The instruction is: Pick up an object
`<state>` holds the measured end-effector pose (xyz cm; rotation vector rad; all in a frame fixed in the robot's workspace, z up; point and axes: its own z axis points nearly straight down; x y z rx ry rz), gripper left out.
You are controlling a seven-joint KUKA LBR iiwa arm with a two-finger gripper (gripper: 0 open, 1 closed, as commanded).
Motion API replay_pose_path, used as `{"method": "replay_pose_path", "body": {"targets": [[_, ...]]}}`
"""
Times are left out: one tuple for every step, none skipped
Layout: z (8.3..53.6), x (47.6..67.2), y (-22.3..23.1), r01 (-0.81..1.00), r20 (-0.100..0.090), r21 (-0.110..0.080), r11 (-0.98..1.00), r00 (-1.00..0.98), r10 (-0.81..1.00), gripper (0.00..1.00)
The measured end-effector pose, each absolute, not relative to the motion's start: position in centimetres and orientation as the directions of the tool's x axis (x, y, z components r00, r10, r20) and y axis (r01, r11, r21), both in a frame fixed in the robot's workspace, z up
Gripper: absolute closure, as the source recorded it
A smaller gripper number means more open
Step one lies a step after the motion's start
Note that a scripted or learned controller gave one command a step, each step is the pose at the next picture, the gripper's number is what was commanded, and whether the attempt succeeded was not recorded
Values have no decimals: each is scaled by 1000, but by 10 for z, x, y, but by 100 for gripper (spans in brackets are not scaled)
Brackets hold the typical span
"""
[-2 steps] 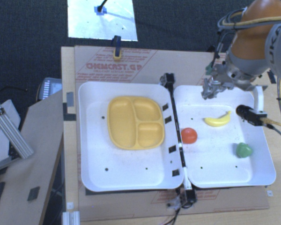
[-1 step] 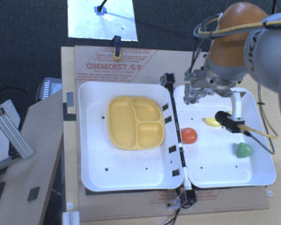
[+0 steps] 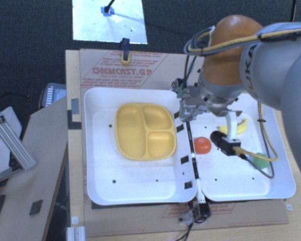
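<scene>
1. We are holding the gripper point(image 3: 188, 112) above the divider point(image 3: 193, 160) between the bins; we cannot tell whether it is open or closed.
2. We are judging nothing picked yet: the red ball point(image 3: 202, 144) is lying in the right bin point(image 3: 251, 187).

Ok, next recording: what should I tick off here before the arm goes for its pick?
1. Candidates in the right bin: ok. An orange round object, a yellow object partly behind the arm, and a green object.
2. Gripper over a candidate: not ok. It sits at the divider between the bins, beyond the orange round object.
3. Gripper already holding something: cannot tell.
4. Orange round object apart from the other two: ok.
5. Yellow divided plate flat in the left bin: ok.
</scene>
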<state>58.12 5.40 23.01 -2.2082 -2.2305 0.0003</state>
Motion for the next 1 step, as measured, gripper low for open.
{"method": "replay_pose_path", "body": {"targets": [[235, 562, 96, 1000, 2, 0, 9, -9, 1000, 100]]}}
